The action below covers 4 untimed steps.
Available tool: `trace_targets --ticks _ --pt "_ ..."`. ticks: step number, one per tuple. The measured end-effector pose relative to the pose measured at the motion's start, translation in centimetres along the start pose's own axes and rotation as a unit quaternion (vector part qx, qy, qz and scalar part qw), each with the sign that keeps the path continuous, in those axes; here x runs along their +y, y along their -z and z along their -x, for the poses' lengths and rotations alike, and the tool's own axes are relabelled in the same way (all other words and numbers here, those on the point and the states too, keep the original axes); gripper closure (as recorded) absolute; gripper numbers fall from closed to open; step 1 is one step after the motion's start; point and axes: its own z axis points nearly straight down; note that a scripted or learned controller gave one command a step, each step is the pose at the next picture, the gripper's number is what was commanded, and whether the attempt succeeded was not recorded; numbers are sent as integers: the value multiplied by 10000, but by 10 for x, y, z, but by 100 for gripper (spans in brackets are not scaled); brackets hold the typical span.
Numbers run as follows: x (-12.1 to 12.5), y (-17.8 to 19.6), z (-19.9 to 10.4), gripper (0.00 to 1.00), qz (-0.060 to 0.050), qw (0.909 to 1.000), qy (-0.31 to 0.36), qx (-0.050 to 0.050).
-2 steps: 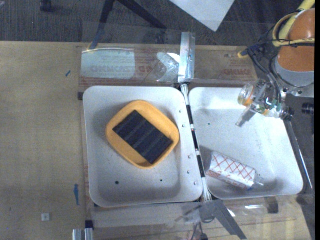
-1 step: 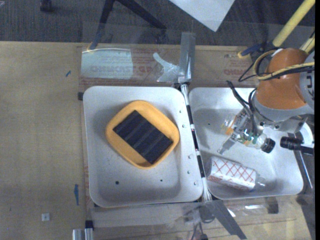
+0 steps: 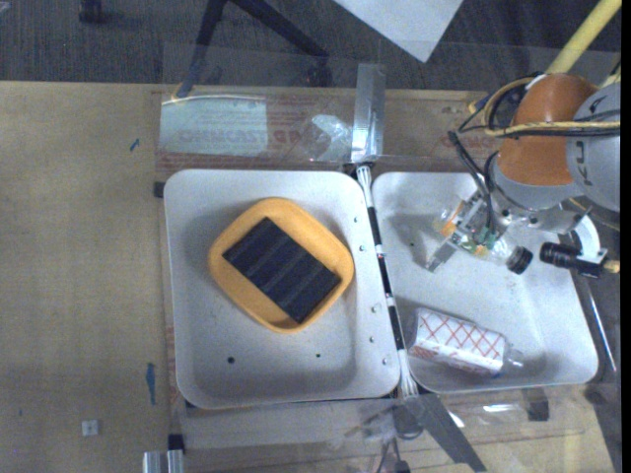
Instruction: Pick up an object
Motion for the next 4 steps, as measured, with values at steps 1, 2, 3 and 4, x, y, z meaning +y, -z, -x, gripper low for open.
trace_targets --ticks 1,2,3,4 --pt "52 3 -11 0 -17 9931 -1173 18" --pt "-6 1 -38 0 -6 9993 364 15" --pt "38 -1 0 0 -40 9991 -419 48" --pt "38 -1 0 0 -41 9991 -420 47"
